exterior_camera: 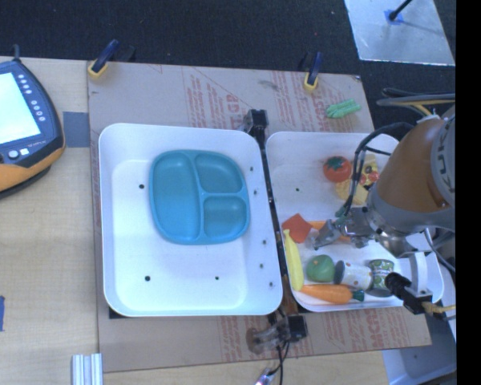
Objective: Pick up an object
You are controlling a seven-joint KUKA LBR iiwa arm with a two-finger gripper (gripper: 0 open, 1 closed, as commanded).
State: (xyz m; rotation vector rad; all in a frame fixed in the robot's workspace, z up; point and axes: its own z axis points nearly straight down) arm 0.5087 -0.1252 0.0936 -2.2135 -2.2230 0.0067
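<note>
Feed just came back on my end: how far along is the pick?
Done: the arm has reached into the right bin, with the gripper low among the toys beside the red piece. In hand: nothing visibly held. Left: grasping and lifting something; the carrot, green ball and tomato lie in the bin.

My gripper [330, 233] sits low in the right bin [305, 147], the carrot [327, 293] in front of it and the tomato [336, 168] behind. Far to its left, a divided plate [199, 196] lies in the left bin [124, 239].
</note>
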